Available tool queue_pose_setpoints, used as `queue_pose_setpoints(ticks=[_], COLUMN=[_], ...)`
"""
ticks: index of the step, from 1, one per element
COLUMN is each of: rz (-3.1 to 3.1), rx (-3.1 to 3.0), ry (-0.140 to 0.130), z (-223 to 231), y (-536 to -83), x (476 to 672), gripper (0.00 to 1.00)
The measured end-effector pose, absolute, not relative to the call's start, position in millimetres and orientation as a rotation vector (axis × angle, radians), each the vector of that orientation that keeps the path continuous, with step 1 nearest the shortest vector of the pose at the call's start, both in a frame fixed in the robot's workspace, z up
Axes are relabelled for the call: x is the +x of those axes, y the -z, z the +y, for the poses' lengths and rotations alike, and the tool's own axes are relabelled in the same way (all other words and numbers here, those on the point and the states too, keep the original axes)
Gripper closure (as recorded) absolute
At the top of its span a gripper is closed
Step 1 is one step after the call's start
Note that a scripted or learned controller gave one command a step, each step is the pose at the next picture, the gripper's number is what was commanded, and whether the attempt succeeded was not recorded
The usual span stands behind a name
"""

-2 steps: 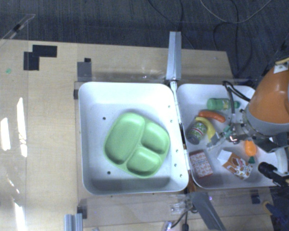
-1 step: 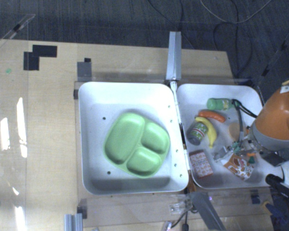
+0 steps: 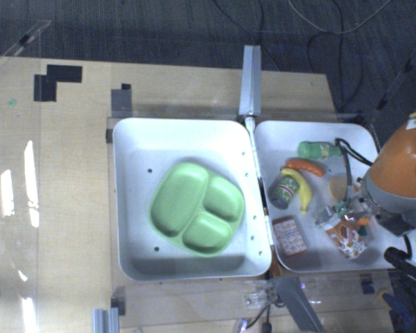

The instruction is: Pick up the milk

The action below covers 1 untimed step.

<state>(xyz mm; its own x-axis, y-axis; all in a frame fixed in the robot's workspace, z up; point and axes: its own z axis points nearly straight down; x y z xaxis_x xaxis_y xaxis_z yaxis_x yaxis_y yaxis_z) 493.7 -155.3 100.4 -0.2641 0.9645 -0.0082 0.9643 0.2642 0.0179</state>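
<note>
The gripper (image 3: 343, 214) is lowered into the right bin (image 3: 291, 134); whether its jaws are apart cannot be told. The milk (image 3: 347, 238), a small carton, is seen just below them. A neighbouring banana (image 3: 304, 189) could be caught instead.

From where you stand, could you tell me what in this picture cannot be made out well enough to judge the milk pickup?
- Gripper: the arm's wrist covers it from above, so the state of its grip is unreadable.
- Milk carton: partly under the gripper; contact cannot be judged.
- Pale round item: half hidden by the arm, too blurred to identify.
- Arm: cut off by the right edge.
- Small carton: print too small to read.
</note>
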Motion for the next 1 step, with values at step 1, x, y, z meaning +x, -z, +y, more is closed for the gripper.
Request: queue_pose_setpoints(ticks=[1], rz=[2.487], rx=[1.911], ry=[-0.004], z=[-166.4], y=[-128.9], x=[488.5], gripper=[1.00])
